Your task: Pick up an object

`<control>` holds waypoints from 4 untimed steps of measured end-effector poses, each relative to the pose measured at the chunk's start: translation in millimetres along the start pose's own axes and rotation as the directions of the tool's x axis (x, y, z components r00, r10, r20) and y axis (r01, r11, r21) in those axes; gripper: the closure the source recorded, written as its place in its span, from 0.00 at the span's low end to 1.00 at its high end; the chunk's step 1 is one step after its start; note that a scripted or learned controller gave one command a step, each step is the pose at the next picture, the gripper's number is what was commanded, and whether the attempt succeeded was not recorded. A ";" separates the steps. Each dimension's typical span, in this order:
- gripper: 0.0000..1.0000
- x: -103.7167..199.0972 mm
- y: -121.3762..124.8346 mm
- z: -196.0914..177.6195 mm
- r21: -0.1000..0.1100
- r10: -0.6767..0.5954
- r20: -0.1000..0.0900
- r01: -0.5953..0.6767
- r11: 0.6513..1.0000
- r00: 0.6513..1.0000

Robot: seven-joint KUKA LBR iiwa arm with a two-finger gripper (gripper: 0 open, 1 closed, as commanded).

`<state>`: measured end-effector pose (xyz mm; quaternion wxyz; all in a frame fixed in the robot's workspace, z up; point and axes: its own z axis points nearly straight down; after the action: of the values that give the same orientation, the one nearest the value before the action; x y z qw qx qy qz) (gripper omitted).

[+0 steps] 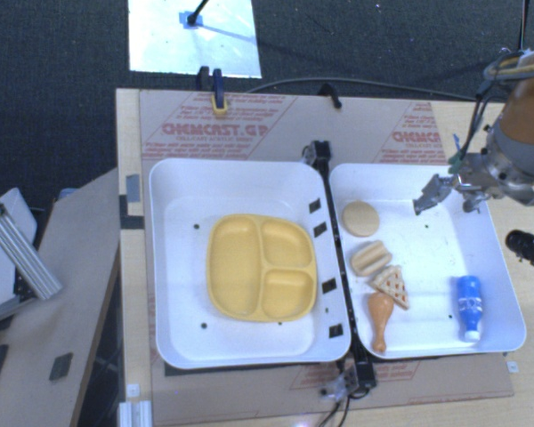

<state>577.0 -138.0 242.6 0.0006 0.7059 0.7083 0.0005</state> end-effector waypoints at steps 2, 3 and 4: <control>0.00 -9.2 4.2 87.8 0.004 0.002 0.000 -0.002 1.000 1.000; 0.00 -10.2 -5.8 144.7 0.005 0.002 -0.001 -0.002 1.000 1.000; 1.00 -10.9 -3.3 130.6 -0.002 0.001 0.001 -0.001 1.000 1.000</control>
<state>573.9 -148.9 112.0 0.0019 0.7062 0.7080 0.0009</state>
